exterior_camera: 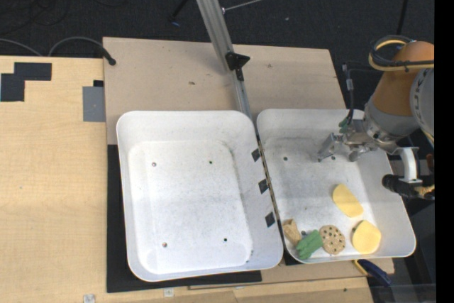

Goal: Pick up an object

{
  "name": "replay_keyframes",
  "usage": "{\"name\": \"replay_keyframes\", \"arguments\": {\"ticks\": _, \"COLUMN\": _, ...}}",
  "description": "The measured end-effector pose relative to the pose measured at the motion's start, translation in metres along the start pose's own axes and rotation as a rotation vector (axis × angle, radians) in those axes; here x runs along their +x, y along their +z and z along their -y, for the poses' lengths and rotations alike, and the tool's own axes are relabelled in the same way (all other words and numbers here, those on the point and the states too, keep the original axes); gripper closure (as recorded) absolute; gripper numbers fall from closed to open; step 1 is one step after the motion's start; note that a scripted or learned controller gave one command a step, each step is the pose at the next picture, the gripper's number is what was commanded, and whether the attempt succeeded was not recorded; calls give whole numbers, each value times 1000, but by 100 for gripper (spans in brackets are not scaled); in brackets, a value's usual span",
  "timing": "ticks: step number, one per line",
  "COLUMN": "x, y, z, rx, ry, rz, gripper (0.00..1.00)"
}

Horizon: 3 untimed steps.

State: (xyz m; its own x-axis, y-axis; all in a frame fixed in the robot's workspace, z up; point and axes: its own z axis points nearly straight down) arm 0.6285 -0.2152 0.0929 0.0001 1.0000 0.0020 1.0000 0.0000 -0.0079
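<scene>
White plastic makes up both shallow bins on the bench. The right bin (397, 238) holds everything loose. Nearest the camera, along its lower edge at about six o'clock within the bin, lie a small tan crumbly piece (290, 229), a green object (309, 243) touching it on the right, and a round brown cookie (331, 239) speckled with dark dots just beside the green one. At about five o'clock sits a yellow disc (366, 237), close to the cookie but apart from it. A second yellow piece (347, 200), more oval, lies a little farther back, near the bin's centre toward four o'clock, separate from the disc.

The left bin (142, 145) sits just beside the right one, their inner rims meeting along a line marked by small black clips.

Farther back, at about two o'clock in the right bin, the gripper (342, 150) hangs low over the bin floor, well apart from all the food pieces. Nothing lies between its fingers; whether they are spread or closed I cannot tell. The grey arm with its orange band (404, 67) enters from three o'clock.

Beyond the bins, a slanted aluminium rail (213, 14) rises toward twelve o'clock over the tan board (163, 74).
</scene>
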Motion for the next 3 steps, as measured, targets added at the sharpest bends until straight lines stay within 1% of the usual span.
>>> {"name": "replay_keyframes", "arguments": {"ticks": 1, "x": -1, "y": -14, "z": -1, "rx": -5, "ry": 1, "rz": 1, "gripper": 100}}
{"name": "replay_keyframes", "arguments": {"ticks": 2, "x": -1, "y": -56, "z": -1, "rx": -10, "ry": 1, "rz": 3, "gripper": 100}}
{"name": "replay_keyframes", "arguments": {"ticks": 3, "x": -6, "y": -100, "z": -2, "rx": -11, "ry": 2, "rz": 3, "gripper": 100}}
